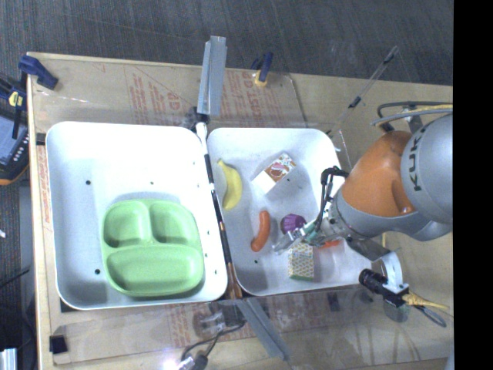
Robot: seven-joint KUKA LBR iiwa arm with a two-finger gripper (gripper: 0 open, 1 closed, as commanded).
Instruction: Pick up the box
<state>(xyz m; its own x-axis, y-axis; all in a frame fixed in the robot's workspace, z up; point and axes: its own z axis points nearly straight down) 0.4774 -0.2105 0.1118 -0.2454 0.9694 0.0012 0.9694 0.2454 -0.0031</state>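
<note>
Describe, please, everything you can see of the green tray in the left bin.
The green tray is a light green, plastic-looking plate with rounded corners and three compartments: two small ones on the far side, one long one on the near side. It lies flat on the floor of the left bin, toward its near right corner, with nothing in it.

Both white bins point(123, 141) look like smooth moulded plastic, slightly glossy. Green divided tray point(152, 247): matt plastic. Bench top point(139, 79) looks like raw plywood or board, dull, with red printed marks. Small box point(280, 167) reads as printed cardboard (second patterned box point(302, 262) too, finish unclear). Banana point(229, 183) and sausage point(262, 230) look like smooth plastic toys. Arm's orange band point(373, 185) glossy, grey shell point(431, 168) satin.
</note>
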